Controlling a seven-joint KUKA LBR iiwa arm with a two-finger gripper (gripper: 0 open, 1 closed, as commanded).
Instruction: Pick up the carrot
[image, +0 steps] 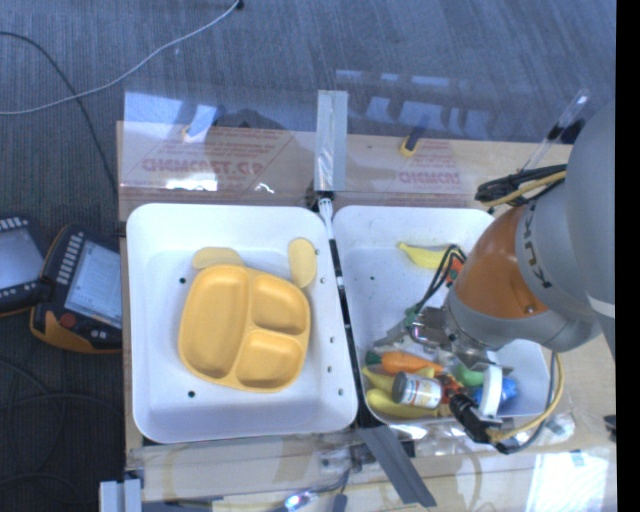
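Grey carpet (300, 50) surrounds two white bins (140, 300) on a bench (480, 160).

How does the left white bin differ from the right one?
The left bin holds a yellow divided tray lying flat and a few pale pieces, while the right bin holds a crowded heap, including a carrot, a banana and a bottle. The arm reaches into the right bin, not the left. Both are shallow and white.
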